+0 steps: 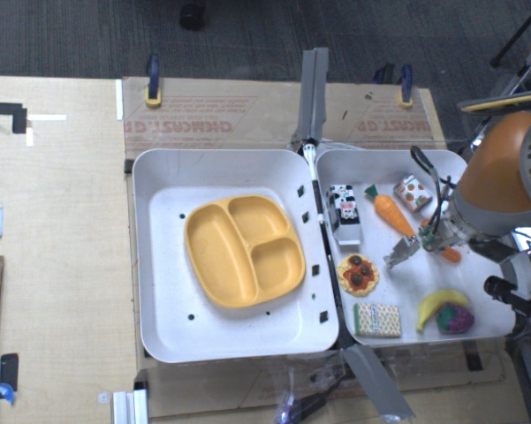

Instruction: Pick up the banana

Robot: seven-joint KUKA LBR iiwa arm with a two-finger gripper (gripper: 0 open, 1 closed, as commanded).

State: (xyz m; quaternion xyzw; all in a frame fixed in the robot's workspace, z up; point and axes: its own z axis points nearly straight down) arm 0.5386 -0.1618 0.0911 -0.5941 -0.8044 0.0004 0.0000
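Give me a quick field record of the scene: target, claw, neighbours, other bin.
target: banana, lying in right bin, near its front right corner
touching target: purple grapes
claw: claw over right bin, up and left of banana, nothing between its fingers
near claw: carrot, pizza
left bin: yellow divided plate

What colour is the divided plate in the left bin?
Yellow-orange, the divided plate, seen best in the camera view from above.

A robotics lab setup: a light wooden bench point(53, 237) carries two white bins point(150, 263), cardboard sheeting point(230, 113) is clamped along its far edge, and toy food point(360, 274) sits beside a grey-and-orange arm point(504, 170).
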